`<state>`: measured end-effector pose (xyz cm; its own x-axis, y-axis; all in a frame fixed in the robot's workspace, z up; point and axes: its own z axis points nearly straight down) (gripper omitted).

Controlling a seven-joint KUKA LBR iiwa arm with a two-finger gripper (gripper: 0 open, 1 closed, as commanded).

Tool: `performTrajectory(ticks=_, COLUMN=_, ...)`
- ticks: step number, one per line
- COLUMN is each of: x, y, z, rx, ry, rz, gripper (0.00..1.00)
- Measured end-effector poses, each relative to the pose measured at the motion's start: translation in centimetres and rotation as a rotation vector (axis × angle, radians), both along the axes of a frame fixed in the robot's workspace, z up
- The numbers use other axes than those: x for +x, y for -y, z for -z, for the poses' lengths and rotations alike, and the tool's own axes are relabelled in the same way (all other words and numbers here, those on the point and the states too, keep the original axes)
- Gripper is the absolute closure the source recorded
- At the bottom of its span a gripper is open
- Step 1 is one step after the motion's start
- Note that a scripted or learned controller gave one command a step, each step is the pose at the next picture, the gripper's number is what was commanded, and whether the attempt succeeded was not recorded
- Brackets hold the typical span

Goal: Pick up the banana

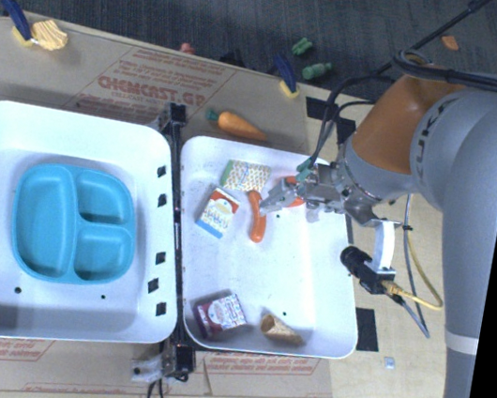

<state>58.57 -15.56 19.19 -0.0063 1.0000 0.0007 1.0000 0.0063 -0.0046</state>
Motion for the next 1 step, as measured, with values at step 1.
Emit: performTrajectory(ticks=1, x=-6.57, y=-9.41, z=0.08, rx=0.001, ry=-0.002, rz=0.116, gripper=0.0)
